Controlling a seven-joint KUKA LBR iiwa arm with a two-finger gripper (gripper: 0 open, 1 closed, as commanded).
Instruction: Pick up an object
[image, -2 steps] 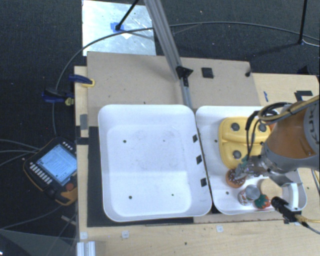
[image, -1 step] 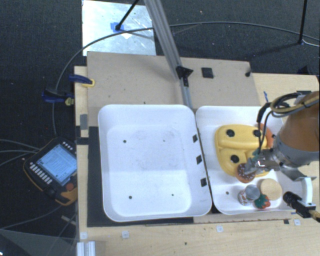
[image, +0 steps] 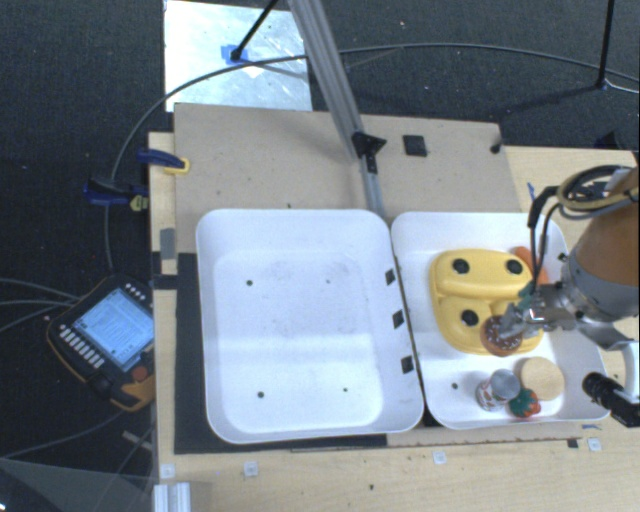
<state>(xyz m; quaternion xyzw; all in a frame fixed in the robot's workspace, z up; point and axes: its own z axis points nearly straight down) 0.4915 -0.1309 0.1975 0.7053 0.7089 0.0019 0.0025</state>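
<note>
Gripper (image: 512, 325) low in right bin (image: 420, 300), tip at a small brown round piece (image: 497, 338). Finger state: cannot tell; tip too small and partly blurred against the piece. No claim of a hold.

Brown piece directly under and just left of tip, resting on lower edge of yellow block (image: 470, 290). Probably the pick target, judging by tip placement; touching or hovering not resolvable.

Yellow block left of and above tip, with three dark round spots on top. Orange item (image: 522, 258) just above tip, mostly hidden behind block and arm.

Below tip: tan disc (image: 541, 375), grey round piece (image: 502, 383), green piece (image: 521, 403), small reddish bit (image: 487, 398), bunched close together near bin's front wall. Likely settled there from bin slope or earlier drops; judgement only.

Far left of tip: left bin (image: 215, 300).

Count:
- bins: 2
- yellow block: 1
- brown piece: 1
- orange item: 1
- tan disc: 1
- grey piece: 1
- green piece: 1
- reddish bit: 1, possibly part of grey piece

Off bench, far left: pendant (image: 105, 330) on floor, cabled.
</note>
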